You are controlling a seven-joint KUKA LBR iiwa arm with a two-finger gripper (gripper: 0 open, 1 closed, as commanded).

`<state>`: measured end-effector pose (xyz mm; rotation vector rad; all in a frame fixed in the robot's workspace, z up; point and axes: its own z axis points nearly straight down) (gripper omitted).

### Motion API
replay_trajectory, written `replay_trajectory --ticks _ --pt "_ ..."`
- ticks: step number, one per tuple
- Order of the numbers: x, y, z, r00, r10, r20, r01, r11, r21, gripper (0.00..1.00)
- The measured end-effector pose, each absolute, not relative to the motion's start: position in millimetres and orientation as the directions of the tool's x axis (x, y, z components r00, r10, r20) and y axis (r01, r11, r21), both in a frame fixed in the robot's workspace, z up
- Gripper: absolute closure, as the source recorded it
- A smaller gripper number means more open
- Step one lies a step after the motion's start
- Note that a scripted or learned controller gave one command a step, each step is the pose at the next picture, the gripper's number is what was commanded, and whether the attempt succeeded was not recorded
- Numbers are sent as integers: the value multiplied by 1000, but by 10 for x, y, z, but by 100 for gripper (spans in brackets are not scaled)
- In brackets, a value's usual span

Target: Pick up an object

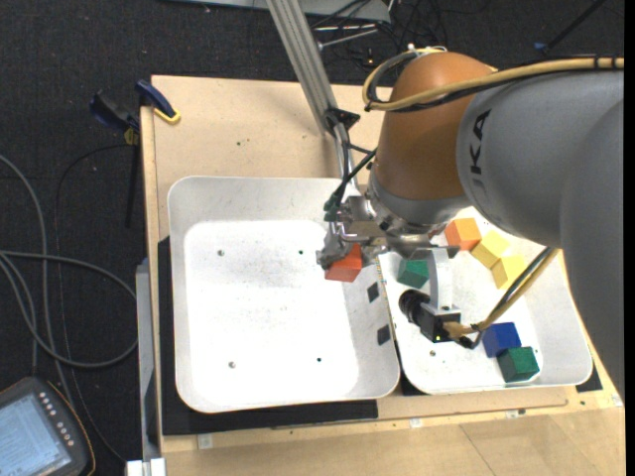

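Your arm [516,137] comes in from the right and leans across the right bin [466,367]. Its orange band sits above and to the right of the red block [344,269], and the wrist points down at that block. The gripper [342,256] is directly over the red block, and its fingers [325,256] are clamped on the block's upper part, so you have it in a grasp.

The red block hangs at the right-hand edge of the left bin [258,305], just beside the rim the two bins share. To the left of the red block you have the left bin's whole white floor as open room. The shared rim runs just to the right of the block and below it.

Past that rim the space is crowded. A green block [414,271] lies near the red block on its right. An orange block [461,233] and a yellow block [488,253] sit farther right. A blue block [501,337] and a dark green block [519,363] sit well apart from the red block, down to its lower right. The arm covers much of that bin.
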<state>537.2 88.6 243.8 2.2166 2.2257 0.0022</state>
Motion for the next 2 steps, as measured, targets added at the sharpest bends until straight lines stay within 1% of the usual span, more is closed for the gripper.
replay_trajectory --ticks 1,2 --pt "5373 881 2428 0 1000 0 1000 0 -1 100" --pt "5375 879 2429 1 1000 0 1000 -1 0 0"
